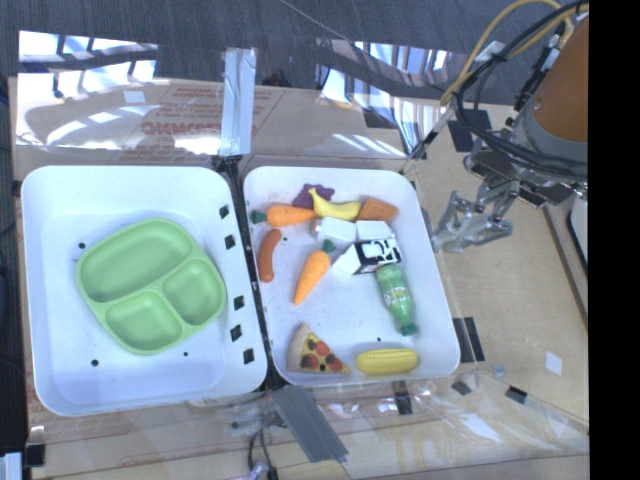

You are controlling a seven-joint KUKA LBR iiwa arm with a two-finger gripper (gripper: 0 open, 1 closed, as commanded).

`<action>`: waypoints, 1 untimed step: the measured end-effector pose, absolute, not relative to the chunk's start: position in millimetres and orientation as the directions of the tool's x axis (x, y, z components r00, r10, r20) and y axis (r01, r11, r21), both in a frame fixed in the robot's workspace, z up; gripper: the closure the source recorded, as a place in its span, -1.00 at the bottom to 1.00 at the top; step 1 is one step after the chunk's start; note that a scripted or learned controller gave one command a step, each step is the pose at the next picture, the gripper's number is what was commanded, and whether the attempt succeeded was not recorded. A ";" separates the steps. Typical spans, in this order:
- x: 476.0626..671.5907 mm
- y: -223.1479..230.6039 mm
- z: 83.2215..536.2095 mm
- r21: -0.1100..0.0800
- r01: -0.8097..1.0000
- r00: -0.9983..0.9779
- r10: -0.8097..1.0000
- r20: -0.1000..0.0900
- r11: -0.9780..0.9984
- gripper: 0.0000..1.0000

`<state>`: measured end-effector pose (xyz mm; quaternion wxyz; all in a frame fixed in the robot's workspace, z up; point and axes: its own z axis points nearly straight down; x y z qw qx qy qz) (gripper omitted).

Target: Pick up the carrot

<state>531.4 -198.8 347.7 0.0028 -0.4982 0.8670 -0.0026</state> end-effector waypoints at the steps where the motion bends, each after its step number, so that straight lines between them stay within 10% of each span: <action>1: 532.7 -198.1 358.5 -0.010 -0.866 -0.500 -0.866 -0.003 0.500 1.00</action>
